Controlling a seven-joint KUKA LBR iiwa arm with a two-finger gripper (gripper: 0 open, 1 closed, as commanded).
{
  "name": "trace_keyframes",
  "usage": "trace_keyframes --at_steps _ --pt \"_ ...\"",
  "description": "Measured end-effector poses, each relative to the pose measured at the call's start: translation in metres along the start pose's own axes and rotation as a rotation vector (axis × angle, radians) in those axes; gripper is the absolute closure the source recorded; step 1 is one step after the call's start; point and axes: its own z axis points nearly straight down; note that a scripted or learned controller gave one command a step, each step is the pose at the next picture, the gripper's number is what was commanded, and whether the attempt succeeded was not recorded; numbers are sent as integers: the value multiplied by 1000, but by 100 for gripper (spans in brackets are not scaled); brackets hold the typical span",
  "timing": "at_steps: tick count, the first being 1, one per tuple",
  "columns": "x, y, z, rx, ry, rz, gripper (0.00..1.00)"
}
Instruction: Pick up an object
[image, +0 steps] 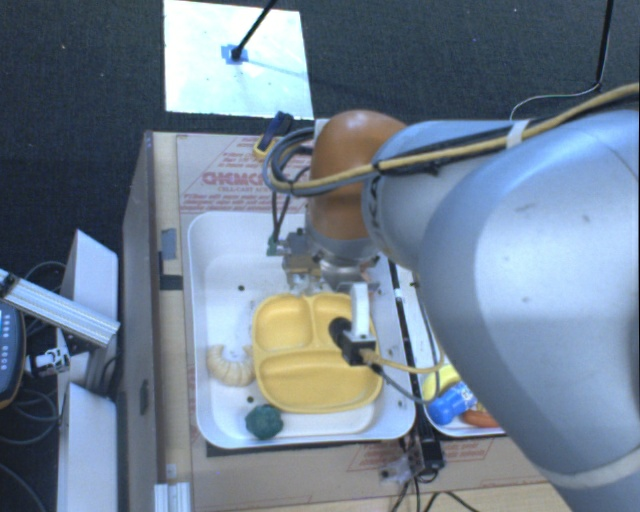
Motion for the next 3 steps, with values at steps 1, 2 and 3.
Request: trace_keyframes --at_steps 1,2,3 --pt "47 -48 12 1 0 1 100" --pt "40 -26 45 1 -2 5 100" --pt "42 -11 46 5 -5 4 100"
